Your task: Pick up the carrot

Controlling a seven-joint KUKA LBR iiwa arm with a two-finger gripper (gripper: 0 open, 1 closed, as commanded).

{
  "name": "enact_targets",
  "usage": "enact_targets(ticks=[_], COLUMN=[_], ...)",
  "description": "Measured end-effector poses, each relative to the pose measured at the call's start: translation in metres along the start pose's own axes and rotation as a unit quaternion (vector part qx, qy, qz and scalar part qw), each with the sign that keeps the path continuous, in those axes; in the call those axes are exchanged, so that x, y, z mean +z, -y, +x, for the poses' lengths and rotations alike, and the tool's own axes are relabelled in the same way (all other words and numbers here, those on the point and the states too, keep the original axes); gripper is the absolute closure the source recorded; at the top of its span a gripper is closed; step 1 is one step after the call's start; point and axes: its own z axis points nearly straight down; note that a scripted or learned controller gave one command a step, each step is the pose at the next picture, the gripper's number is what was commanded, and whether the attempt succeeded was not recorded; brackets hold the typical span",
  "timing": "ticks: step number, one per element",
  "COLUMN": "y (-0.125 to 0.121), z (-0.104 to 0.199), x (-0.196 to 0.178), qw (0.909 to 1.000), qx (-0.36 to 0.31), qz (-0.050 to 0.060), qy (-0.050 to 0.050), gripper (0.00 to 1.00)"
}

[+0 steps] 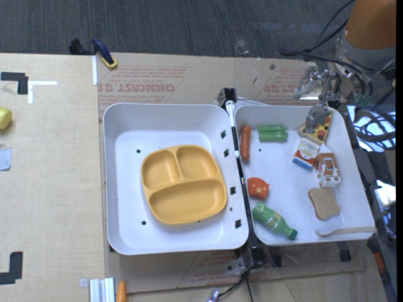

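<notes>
A: Item one, step in hand. Approach, by my reading. The gripper (319, 115) hangs over the right bin (296, 187) at about one o'clock of that bin, just above a small carton (315, 129). How its jaws stand I cannot tell from here; nothing shows gripped.

B: Item two, the carrot (245, 143)?

A: Lying lengthwise against the right bin's wall at ten o'clock, well apart from the gripper. Next move, as I judge it: travel toward nine o'clock across the bin, then descend with the jaws set across the carrot's narrow width; the wall beside it leaves little room.

B: Item three, right bin contents.

A: Green vegetable (272, 133) at eleven o'clock, beside the carrot. Red tomato-like piece (257, 187) at eight. Green bottle (273, 221) at seven. Second carton (327, 170) near three. Bread slice (323, 203) at four.

B: Item four, left bin (119, 168).

A: One yellow divided plate (183, 184), central, compartments bare.
</notes>
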Motion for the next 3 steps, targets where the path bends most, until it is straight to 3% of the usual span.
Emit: enact_targets(ticks=[1,2,3], y=[-0.136,-0.205,-0.261], z=[0.024,0.126,0.168], x=[-0.126,-0.063,0.064], qw=[0.9999,0.9959,0.9999], qx=[-0.012,0.091,0.012], qz=[-0.001,0.000,0.000], qy=[0.001,-0.002,-0.003], gripper=[0.00,0.00,0.00])
